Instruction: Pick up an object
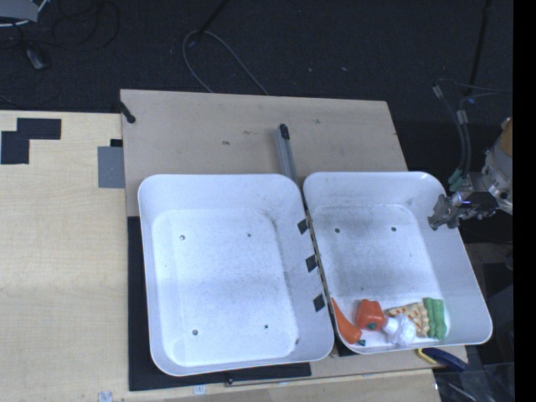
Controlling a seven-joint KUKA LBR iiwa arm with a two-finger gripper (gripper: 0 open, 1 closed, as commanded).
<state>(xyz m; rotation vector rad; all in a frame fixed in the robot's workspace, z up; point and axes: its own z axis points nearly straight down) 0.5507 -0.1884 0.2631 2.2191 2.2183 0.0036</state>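
Two white bins sit side by side on the bench. At the right bin's (394, 249) far right rim hangs the gripper (442, 217); whether it is open or closed, or holds anything, cannot be told. Well below it, in that bin's near corner, lie an orange-red object (369, 313), a green one (435, 317) and pale bits. Left of it, the left bin (222, 266).

The light is soft and a bit dim. The two white bins (222, 270) look the brightest, with no hard shine on them. The left bin has a pale grey shadow across its lower part. The desk (209, 132) is evenly lit. The floor at the top is very dark. The picture is a little grainy and fuzzy.
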